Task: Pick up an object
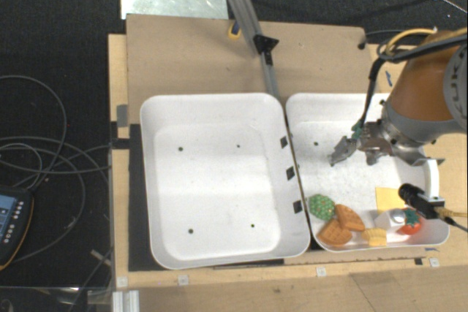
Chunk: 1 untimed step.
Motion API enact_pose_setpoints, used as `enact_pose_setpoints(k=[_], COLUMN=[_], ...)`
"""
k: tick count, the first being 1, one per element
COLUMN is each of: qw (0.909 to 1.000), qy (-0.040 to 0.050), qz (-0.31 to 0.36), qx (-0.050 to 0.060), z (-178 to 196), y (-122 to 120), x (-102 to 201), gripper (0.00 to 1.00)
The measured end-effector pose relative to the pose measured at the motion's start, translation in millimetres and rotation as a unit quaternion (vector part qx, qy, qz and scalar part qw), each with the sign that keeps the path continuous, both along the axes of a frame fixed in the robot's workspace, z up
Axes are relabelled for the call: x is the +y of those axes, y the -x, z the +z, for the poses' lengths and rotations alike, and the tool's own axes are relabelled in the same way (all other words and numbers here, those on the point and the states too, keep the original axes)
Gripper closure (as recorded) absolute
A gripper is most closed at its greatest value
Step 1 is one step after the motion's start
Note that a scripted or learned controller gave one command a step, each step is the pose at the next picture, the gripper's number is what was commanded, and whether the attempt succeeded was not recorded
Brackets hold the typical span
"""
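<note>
The arm's gripper (349,150) hangs over the middle of the right bin (322,109), above bare white floor, with its fingers spread a little apart and nothing between them. The things that could be picked lie crowded along that bin's near edge: a green knobbly piece (320,206) towards the near-left corner, two orange-brown waffle-like pieces (342,225) touching each other just beside it, a small yellow piece (375,236) against the near wall, a flat yellow card or block (388,197) a little farther in, and a white-and-red item (404,221) near the near-right corner, partly hidden by a black part of the arm. They look like small toy foods, so they are probably light and fairly stiff, with moulded plastic or rubber surfaces that may slip. The green piece seems the easiest target: it stands apart from the wall, and its bumpy sides should give the fingers some purchase if they close across its width. The waffle pieces overlap and may drag each other. The flat yellow one would be hard to get under. The left bin (212,179) holds no objects.
</note>
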State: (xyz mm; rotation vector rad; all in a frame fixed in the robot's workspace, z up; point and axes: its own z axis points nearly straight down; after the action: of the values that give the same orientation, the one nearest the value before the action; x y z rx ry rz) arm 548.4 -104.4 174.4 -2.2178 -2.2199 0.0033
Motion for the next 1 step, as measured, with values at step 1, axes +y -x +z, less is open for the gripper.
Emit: enact_pose_setpoints(k=[1], qw=[1.0], qy=[-0.0001], qz=[0.0], qx=[0.0], z=[-43.6], y=[2.4], x=[5.9], gripper=[0.0])
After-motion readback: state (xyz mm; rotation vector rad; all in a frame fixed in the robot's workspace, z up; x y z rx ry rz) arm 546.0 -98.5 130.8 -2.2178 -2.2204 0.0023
